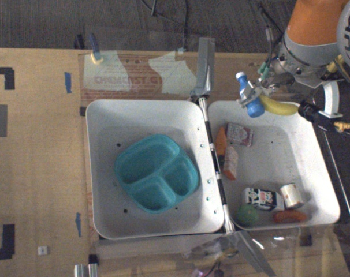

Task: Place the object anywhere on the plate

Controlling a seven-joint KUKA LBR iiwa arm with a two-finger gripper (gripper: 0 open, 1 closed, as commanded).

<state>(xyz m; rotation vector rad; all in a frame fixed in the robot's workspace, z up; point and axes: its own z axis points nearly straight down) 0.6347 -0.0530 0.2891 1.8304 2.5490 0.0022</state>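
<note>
The arm's gripper (257, 91) hangs over the far rim of the right bin (313, 154), and a blue bottle (248, 95) with a white cap appears caught between the jaws, tilted with its cap pointing up and away and lifted clear of the bin floor. Just beside it a yellow banana (280, 107) lies near the bin's far wall, close enough that I cannot tell whether it touches the bottle. The teal plate (157, 173), divided into three compartments, sits bare in the middle of the left bin (103, 131), well apart from the gripper, across the divider between the two bins. The height makes sense, since the bottle must clear that divider to travel left. The rest of the clutter stays low in the right bin: a small carton (239, 134), a slim box (230, 163), a black-and-white carton (260, 198), a silver can (291, 195) and a green ball (248, 214). By my judgement the carry toward the plate is the step in hand.
</note>
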